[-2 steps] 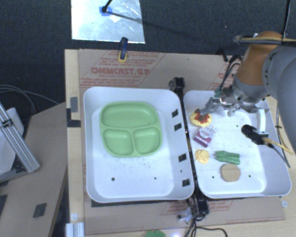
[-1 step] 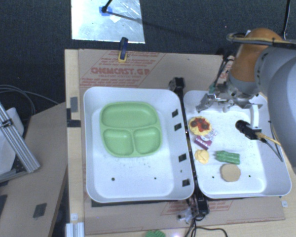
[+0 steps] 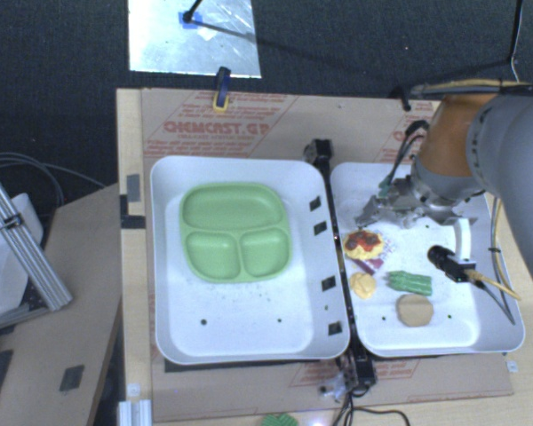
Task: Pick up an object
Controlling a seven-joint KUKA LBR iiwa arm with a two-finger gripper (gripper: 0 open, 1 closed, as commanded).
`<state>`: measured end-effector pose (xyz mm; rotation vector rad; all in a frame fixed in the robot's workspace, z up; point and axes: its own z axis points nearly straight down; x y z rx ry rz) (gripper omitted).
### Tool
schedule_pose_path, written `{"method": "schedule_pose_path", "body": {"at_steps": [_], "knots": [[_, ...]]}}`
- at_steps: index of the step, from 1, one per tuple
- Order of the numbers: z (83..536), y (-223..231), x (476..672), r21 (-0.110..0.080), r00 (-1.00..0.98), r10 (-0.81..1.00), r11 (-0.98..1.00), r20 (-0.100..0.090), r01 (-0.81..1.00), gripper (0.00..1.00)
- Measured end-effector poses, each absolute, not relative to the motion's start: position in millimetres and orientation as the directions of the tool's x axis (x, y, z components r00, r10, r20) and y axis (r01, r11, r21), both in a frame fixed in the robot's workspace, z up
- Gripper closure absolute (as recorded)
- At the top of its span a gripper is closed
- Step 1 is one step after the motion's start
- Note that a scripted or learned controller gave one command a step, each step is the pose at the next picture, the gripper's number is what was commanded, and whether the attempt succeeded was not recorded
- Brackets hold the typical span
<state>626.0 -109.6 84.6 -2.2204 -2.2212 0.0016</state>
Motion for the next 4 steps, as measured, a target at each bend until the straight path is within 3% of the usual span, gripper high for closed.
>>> {"method": "schedule_pose_path", "body": {"at_steps": [1, 2, 3, 4], "knots": [[102, -108, 597.5, 0.000, 0.000, 1.000, 0.000, 0.000, 1.000, 0.00], [84, -96, 557.1, -0.002, 0.000, 1.000, 0.000, 0.001, 1.000, 0.00], [95, -97, 559.6, 0.003, -0.001, 1.000, 0.001, 0.000, 1.000, 1.00], [191, -28, 592.4, 0.012, -0.012, 1.000, 0.012, 0.002, 1.000, 1.00]]}}
